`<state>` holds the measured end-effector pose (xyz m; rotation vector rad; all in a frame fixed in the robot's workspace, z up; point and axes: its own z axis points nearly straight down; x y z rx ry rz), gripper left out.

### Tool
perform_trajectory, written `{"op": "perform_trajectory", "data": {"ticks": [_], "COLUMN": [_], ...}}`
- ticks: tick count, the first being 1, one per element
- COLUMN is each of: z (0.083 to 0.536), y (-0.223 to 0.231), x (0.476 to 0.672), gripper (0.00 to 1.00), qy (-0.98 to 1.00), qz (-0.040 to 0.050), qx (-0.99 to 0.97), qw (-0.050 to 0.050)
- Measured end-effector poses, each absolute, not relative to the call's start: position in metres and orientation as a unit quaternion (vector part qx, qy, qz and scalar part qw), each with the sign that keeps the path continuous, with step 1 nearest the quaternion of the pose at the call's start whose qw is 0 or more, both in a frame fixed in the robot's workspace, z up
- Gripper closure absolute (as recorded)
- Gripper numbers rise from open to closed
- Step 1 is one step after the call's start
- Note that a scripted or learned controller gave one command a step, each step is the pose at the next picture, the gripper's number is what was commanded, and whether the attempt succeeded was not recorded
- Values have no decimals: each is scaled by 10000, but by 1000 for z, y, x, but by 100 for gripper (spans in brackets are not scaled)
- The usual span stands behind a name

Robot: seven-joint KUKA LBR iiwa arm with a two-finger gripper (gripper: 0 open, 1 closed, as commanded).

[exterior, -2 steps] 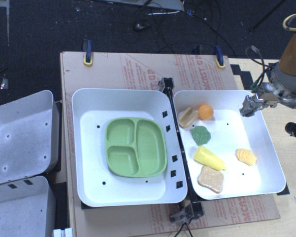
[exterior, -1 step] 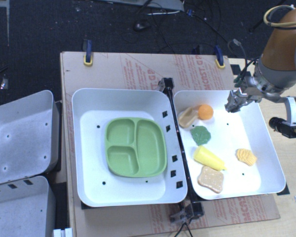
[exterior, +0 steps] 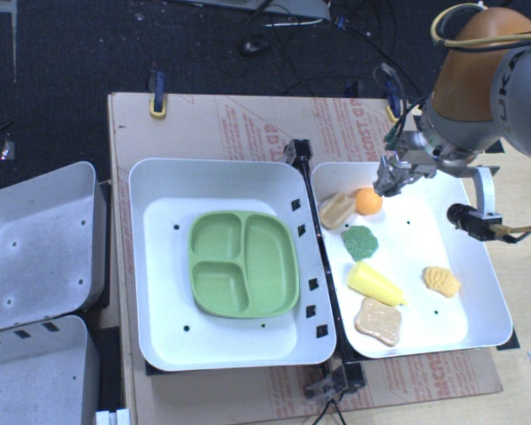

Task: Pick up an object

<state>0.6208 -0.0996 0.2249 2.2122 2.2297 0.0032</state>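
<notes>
The two-finger gripper (exterior: 391, 181) was seen poised by the small round orange plastic ball (exterior: 368, 202) near the right white bin's (exterior: 487, 321) far-left corner; its opening could not be judged. The ball, judged light, rigid and slippery, would best be pinched across its widest part.

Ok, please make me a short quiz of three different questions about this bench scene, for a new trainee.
1. True or false: the green plastic tray with three compartments lies in the left white bin.
2. Which item lies nearest the end effector? A) small round orange ball B) yellow wedge-shaped piece C) tan toast-shaped slice
3. Fill in: the dark green leafy piece lies in the ___ bin.

Key: 1 true; 2 A; 3 right.
</notes>
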Motion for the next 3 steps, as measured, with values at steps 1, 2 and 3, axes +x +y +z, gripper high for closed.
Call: {"op": "perform_trajectory", "data": {"ticks": [1,2,3], "z": [223,222,231], "y": [-35,9,60], "x": [629,638,651], "gripper": [100,100,100], "qy": [7100,7096,7098], "qz": [12,10,19], "qx": [7042,7046,7044], "qw": [-1,4,4]}}
